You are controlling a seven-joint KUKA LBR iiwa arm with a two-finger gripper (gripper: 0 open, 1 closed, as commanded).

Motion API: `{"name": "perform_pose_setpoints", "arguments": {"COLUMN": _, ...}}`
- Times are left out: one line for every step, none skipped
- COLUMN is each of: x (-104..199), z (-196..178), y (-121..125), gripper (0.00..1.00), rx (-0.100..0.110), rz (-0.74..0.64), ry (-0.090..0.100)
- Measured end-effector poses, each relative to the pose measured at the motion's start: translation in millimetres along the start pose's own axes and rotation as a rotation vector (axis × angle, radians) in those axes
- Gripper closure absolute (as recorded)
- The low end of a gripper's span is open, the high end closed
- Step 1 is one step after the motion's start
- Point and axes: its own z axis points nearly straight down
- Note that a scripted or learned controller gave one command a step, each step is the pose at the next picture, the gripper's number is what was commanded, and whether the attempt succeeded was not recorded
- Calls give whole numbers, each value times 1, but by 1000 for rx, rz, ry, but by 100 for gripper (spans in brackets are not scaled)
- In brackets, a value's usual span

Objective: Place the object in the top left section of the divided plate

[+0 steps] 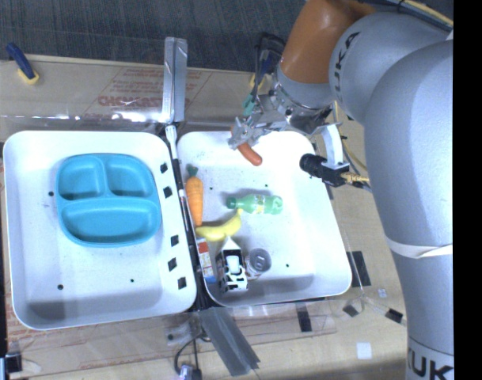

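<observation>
I see the gripper [247,135] over the right bin's [320,252] far edge, jaws clamped on a small sausage [251,156]; the blue divided plate [108,198] sits in the left bin [35,283].

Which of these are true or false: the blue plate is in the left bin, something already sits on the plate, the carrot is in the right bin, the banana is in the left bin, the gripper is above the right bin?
1. The blue divided plate is in the left bin. True.
2. Something sits on the plate. False: its sections are bare.
3. The carrot is in the right bin. True.
4. The banana is in the left bin. False: it lies in the right bin, below the green bottle.
5. The gripper is over the right bin. True, with a small orange-red piece at its tip.
</observation>
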Motion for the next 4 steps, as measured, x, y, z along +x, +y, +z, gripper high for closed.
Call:
{"name": "perform_pose_setpoints", "arguments": {"x": 84, "z": -14, "y": 15, "gripper": 100, "rx": -2, "rz": -156, "ry": -1}}
{"name": "perform_pose_setpoints", "arguments": {"x": 168, "z": 24, "y": 28, "gripper": 100, "rx": 1, "rz": -360, "ry": -1}}
{"name": "perform_pose_setpoints", "arguments": {"x": 236, "z": 19, "y": 42, "gripper": 100, "rx": -3, "rz": -181, "ry": -1}}
{"name": "perform_pose_setpoints", "arguments": {"x": 236, "z": 19, "y": 42, "gripper": 0, "rx": -4, "rz": -181, "ry": -1}}
